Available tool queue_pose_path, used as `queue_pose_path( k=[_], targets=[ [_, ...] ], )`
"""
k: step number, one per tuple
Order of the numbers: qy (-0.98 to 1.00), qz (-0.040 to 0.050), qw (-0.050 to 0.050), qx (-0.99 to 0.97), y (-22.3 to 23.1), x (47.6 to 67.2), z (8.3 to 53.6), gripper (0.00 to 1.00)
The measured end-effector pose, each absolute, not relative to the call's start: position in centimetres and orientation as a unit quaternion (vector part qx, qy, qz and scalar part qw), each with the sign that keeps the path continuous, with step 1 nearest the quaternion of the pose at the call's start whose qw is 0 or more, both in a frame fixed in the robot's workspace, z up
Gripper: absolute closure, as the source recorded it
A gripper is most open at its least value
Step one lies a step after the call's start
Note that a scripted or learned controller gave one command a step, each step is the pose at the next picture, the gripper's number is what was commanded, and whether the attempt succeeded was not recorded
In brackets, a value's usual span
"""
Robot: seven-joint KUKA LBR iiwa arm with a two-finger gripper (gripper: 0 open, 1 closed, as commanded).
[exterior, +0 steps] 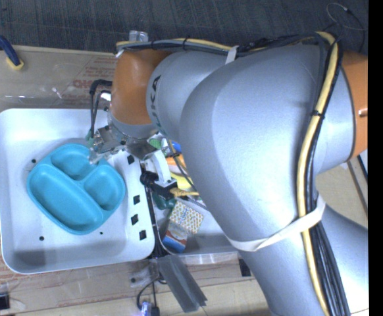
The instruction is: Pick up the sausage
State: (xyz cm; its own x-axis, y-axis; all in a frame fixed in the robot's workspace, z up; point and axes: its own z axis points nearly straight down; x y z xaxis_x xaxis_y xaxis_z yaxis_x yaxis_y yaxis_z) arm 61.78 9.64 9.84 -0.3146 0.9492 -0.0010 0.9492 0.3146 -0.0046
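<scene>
My gripper [100,145] hangs over the right rim of the blue divided plate [73,189] in the left bin [20,143]. Its tips are small and partly hidden by the wrist. I cannot make out a sausage; the large grey arm covers most of the right bin. Nothing shows between the gripper and the plate.
A patterned packet [186,219] and bits of orange, yellow and green things [175,157] peek out in the right bin beside the arm. A blue-handled clamp [8,51] sits at the bench's far left corner. The bins' shared wall [139,203] runs just right of the plate.
</scene>
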Motion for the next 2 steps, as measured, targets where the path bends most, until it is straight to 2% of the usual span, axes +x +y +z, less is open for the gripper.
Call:
queue_pose_path(
  k=[1,2],
  targets=[
    [-0.888,0.0019,0.002,-0.46,10.6,55.4,19.6,1.0],
    [-0.962,-0.0048,-0.016,-0.272,9.4,53.4,11.0,1.0]
  ],
)
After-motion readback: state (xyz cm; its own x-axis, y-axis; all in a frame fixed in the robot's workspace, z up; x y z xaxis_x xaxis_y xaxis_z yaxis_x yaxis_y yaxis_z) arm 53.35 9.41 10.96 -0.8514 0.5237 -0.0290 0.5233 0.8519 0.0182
